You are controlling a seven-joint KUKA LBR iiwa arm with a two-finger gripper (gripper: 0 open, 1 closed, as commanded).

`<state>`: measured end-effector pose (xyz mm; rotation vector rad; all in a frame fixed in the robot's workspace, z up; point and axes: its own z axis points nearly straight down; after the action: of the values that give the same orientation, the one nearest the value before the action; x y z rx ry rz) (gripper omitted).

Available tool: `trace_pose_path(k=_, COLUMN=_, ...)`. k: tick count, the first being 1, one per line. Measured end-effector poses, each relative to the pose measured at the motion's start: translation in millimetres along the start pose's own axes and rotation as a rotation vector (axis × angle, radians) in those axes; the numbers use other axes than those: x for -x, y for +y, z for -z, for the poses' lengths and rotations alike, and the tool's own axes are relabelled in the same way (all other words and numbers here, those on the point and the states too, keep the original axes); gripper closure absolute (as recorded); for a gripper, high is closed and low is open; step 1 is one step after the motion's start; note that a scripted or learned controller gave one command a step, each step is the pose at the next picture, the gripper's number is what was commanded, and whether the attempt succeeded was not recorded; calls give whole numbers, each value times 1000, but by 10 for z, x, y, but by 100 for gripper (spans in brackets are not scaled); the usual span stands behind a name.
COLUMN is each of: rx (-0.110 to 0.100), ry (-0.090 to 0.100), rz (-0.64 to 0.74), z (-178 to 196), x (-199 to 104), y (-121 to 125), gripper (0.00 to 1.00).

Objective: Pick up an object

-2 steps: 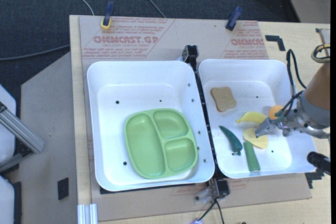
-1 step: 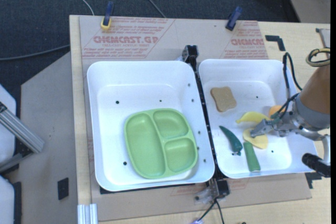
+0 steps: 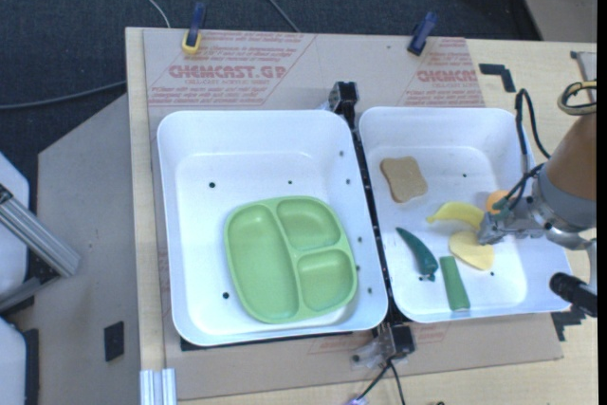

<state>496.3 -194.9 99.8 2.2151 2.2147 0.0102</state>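
The right bin (image 3: 417, 123) holds a tan bread slice (image 3: 404, 178), a yellow banana (image 3: 457, 214), a pale yellow wedge (image 3: 470, 252), a dark teal pepper (image 3: 418, 252) and a green stick (image 3: 454, 284). An orange piece (image 3: 497, 200) peeks out beside the arm. My gripper (image 3: 493, 230) is low at the bin's right side, right over the banana's end and the yellow wedge. Nothing can be seen held in it.
The left bin (image 3: 190, 147) carries a green divided plate (image 3: 289, 256). Black clamps (image 3: 343, 96) sit at the seam between the bins. Blue clips (image 3: 422, 32) hold the cardboard's far edge. The arm's body (image 3: 574, 180) covers the right bin's right wall.
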Motion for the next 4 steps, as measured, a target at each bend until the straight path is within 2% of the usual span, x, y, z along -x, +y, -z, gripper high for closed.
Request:
trace_pose_path(k=2, rx=-4, ry=-2, rz=0, z=1012, x=35, y=-9, gripper=100)
trace_pose_path(k=3, rx=-6, ry=-1, rz=2, z=1228, x=40, y=5, gripper=100)
trace_pose_path(k=4, rx=-10, ry=4, rz=8, z=1312, x=-563, y=70, gripper=100)
